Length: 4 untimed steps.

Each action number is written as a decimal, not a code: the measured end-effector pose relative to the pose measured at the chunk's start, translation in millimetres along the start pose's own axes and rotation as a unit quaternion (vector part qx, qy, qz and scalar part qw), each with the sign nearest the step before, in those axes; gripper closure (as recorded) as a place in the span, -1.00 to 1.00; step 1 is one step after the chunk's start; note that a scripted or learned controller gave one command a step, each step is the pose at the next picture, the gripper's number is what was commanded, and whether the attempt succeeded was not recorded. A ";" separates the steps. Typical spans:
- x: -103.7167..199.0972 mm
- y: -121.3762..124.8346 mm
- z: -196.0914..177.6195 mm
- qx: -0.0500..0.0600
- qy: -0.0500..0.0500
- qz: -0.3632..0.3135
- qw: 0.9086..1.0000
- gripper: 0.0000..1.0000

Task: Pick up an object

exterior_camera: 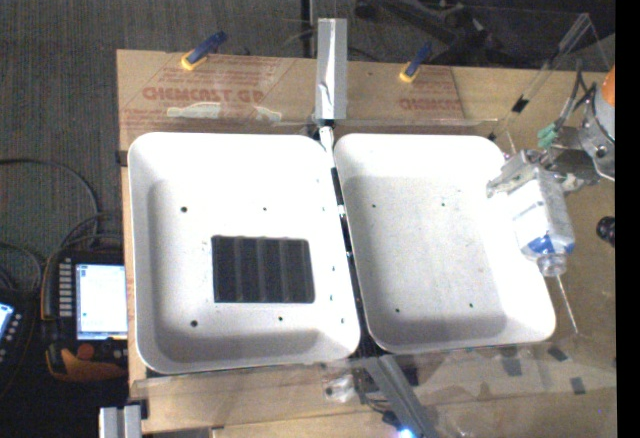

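Note:
A clear plastic bottle [545, 226] with a blue patch near its lower end hangs over the right rim of the right bin [440, 326]. Its upper end sits between the fingers of my gripper [535, 178], which is shut on it. The arm [600, 131] comes in from the right edge, with its orange band just showing at the top. A dark ribbed rectangular block [262, 269] lies flat on the floor of the left bin [160, 226], far from the gripper.
The two bins meet at a centre seam [340, 226]. A grey upright post [330, 76] stands behind them on the wooden bench, with two blue-and-yellow clamps [203, 49] on the back edge. A pendant with a lit screen [95, 301] lies left of the bench.

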<state>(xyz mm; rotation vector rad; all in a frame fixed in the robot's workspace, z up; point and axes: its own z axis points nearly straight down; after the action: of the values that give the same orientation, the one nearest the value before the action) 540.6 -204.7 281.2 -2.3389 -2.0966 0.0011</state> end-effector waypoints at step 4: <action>-9.8 13.8 187.1 -0.012 0.000 -0.216 0.976 -1.00</action>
<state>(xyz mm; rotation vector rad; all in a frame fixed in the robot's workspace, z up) 553.1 -215.9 94.1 -1.8403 -2.5671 -0.0233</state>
